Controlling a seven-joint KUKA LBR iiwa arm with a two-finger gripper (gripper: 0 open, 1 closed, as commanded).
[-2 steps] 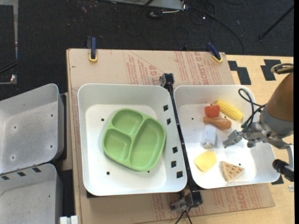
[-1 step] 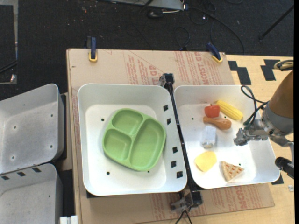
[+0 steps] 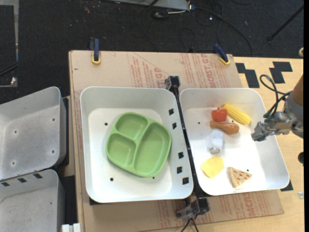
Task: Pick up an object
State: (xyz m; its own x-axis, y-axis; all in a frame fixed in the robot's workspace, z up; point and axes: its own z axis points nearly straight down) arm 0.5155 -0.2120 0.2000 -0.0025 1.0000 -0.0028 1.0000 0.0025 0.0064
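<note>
A robotics lab: clamped cardboard bench (image 3: pixel 145 66), white bins (image 3: pixel 96 100), loose floor cables (image 3: pixel 227 18)

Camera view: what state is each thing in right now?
Green plate: lying flat in left bin, nothing on it.
Tomato, corn, sausage, clear cup, yellow slice, pizza slice: loose in right bin.
Gripper: over right bin's edge, holding nothing.

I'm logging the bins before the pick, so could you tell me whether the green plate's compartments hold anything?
Empty. The green plate lies flat in the left bin, and all three compartments show bare green.
</note>
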